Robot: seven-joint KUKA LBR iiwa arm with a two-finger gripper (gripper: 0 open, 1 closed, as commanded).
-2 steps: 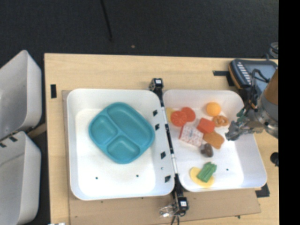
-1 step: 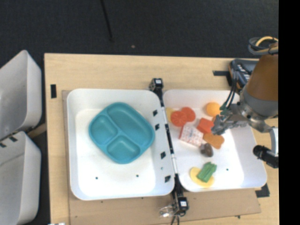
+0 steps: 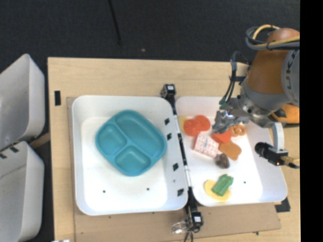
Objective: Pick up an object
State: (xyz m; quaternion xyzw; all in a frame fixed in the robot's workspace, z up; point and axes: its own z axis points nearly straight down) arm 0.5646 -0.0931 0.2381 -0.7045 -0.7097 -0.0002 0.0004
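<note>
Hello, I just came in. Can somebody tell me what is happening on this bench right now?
A grey and orange robot arm reaches in from the right, and its gripper is low over a cluster of small toy foods in the right bin. Just beside it lie a red round piece, a pink-and-white box and an orange piece. Nothing looks lifted yet. The left bin holds a blue divided plate.

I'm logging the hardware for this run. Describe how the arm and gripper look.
The arm is bulky and rounded, with an orange-brown band above grey sections. A yellowish cable loops over its top, and dark cables run down its left side. The gripper is a small grey and black metal assembly at its lower end.
</note>
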